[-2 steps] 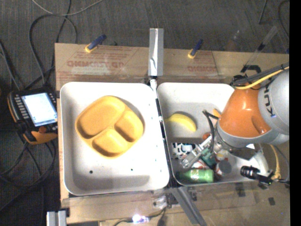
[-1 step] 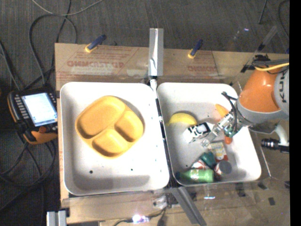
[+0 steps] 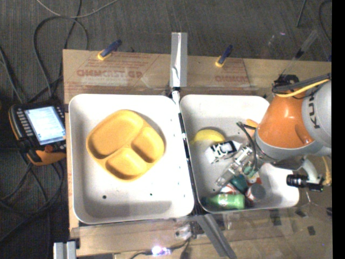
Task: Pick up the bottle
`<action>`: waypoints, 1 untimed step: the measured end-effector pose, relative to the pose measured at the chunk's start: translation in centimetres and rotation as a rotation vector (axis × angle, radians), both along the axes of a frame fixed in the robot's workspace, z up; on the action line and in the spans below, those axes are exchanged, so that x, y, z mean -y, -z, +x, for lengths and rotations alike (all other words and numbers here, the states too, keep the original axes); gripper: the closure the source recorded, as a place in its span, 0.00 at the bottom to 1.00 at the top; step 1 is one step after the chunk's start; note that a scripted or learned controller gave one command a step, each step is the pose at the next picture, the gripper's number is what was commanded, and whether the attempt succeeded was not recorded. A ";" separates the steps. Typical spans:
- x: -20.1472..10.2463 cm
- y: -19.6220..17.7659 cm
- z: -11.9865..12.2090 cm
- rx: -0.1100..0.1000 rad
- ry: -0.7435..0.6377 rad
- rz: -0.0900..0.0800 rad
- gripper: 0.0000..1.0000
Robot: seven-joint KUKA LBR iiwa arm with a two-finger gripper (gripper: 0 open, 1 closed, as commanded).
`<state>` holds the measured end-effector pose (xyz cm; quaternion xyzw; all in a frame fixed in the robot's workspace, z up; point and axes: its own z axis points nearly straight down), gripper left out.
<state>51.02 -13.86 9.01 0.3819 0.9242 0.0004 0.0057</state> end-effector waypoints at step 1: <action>6.8 -5.3 5.5 -0.008 -0.018 0.002 0.00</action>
